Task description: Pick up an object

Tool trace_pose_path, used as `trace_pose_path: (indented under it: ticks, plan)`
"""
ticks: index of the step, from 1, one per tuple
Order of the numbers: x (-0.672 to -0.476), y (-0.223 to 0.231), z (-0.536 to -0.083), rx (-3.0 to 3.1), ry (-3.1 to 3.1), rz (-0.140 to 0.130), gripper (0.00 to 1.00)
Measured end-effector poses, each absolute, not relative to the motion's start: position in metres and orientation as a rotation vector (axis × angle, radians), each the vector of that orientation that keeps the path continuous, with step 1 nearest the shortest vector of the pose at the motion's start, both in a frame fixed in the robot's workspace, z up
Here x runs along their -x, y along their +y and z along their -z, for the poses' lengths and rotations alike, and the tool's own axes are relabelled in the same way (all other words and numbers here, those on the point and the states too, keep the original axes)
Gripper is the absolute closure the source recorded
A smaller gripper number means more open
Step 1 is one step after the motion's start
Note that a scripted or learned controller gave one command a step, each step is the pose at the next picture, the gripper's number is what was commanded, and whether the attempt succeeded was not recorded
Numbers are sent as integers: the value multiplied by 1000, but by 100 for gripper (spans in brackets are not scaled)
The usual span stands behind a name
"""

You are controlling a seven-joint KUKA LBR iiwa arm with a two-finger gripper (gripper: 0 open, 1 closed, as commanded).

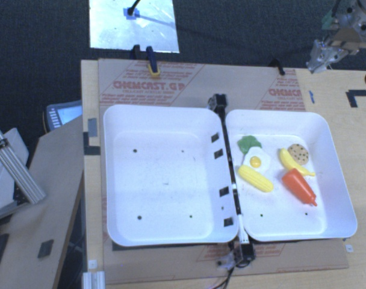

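The right bin [327, 131] holds several toy foods: a green leafy piece [248, 143], a fried egg [256, 160], a yellow corn cob [255, 178], a banana [291, 162], a round cookie [298, 153] and an orange carrot [300, 187]. My gripper [322, 54] hangs high at the upper right, beyond the far edge of the right bin and well away from the foods. Nothing shows between its fingers.
The left bin [114, 161] lies beside the right one, joined by a black clipped divider [228, 161]. A shiny metal plate [133, 15] lies on the dark floor at the back. A metal rail [11, 164] leans at the far left.
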State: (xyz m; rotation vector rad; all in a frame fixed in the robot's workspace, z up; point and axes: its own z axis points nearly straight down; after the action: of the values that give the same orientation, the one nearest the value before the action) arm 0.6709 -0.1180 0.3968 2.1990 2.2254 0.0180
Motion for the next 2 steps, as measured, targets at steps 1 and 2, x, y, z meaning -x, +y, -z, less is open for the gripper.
trace_pose_path:
  ticks: [1, 2]
  plan:
    - [-641, -16, -481, -2200, 2233, -17, 100]
    - [-642, 54, -387, -2213, 2237, 4, 100]
